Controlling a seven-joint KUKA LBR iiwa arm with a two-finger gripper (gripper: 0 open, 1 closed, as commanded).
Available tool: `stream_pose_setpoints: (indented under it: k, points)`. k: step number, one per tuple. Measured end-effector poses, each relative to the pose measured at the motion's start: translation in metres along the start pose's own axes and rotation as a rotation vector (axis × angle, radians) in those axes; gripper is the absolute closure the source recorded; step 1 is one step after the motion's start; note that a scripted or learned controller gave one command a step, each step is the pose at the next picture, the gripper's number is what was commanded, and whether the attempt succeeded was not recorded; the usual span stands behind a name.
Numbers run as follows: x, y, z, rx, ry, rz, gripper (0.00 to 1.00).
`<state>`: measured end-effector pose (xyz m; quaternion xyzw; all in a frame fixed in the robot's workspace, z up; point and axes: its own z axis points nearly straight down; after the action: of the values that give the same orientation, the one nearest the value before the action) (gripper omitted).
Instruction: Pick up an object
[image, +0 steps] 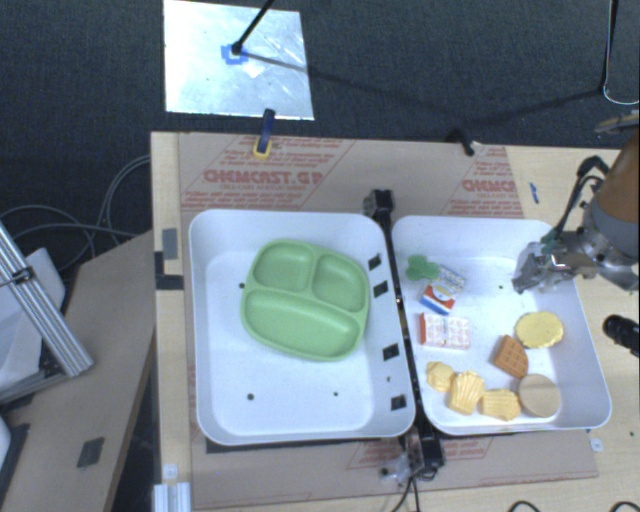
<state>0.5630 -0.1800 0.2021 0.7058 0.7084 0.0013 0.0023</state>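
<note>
The right bin (470, 250) holds several small food items: a green piece (421, 267), a red, white and blue packet (439, 298), a white and red packet (445, 331), a yellow round piece (539, 328), an orange waffle piece (510, 356), a tan disc (539, 395) and yellow crinkled chips (465, 389). My gripper (530, 270) hangs over the right bin's far right part, above and behind the yellow round piece. Nothing shows between its fingers.
The left bin (215, 330) holds a green divided plate (304, 299). A black divider with clips (388, 300) runs between the bins. Brown cardboard lies under both bins. A shiny sheet (237, 60) lies at the back, and an aluminium frame (35, 310) stands at the left.
</note>
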Motion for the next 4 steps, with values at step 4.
stream_pose_setpoints:
  k: [4]
  points:
    - [0.145, 0.037, -0.016, 0.004, 0.003, -0.005, 1.0]
